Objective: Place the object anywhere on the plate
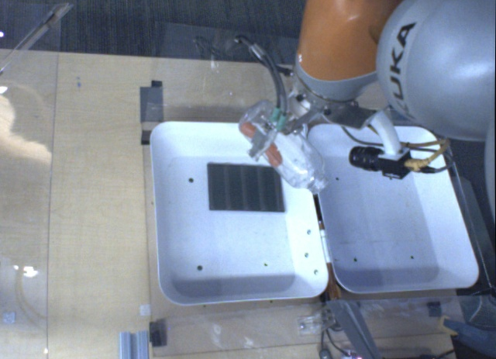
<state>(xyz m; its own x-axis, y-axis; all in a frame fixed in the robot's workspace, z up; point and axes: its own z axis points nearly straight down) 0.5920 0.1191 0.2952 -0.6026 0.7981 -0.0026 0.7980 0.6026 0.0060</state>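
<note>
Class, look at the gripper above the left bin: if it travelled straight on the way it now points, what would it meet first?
Probably the dark rectangular plate on the left bin's floor, near its upper right corner; the gripper points down-left, but depth is unclear.

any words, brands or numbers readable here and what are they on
"UKA": black letters on the grey arm, the visible part of the maker's name; the first letter is cut off by the orange band.
The gripper, the dark plate, the left bin and the right bin bear no text that can be read.
</note>
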